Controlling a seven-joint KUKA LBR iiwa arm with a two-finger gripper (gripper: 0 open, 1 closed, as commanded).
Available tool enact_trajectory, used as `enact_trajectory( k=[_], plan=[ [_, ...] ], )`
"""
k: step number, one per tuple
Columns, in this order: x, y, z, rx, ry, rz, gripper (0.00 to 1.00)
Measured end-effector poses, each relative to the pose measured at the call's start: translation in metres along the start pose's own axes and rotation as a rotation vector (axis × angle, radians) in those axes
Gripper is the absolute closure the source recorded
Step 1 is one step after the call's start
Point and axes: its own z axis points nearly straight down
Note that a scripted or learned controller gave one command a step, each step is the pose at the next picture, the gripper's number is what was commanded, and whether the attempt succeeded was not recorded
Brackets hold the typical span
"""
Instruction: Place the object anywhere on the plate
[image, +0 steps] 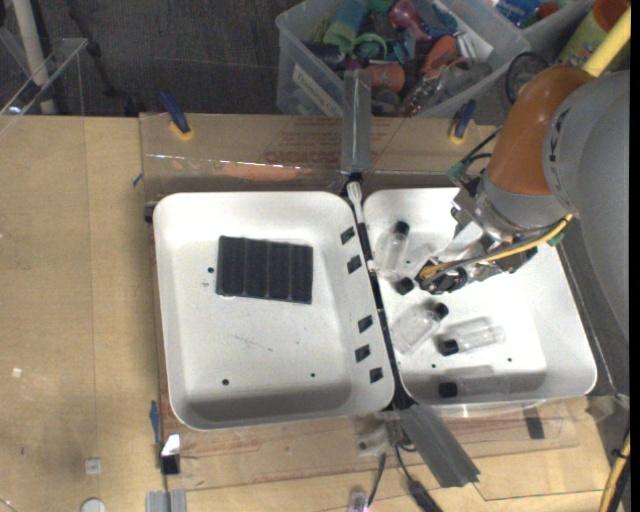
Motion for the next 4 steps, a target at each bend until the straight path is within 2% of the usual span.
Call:
enact_trajectory(
  k=[1,2,3,4],
  plan=[
    [0.015,-0.052,-0.02,-0.003,0.002,0.142,1.0],
    [0.054,-0.103,-0.001,-0.001,-0.001,0.032,1.0],
    [0.1,-0.109,0.0,-0.004,0.003,0.045,1.0],
    [0.117,-0.122,0.082,0.006,0.004,0.046,1.0]
  ],
)
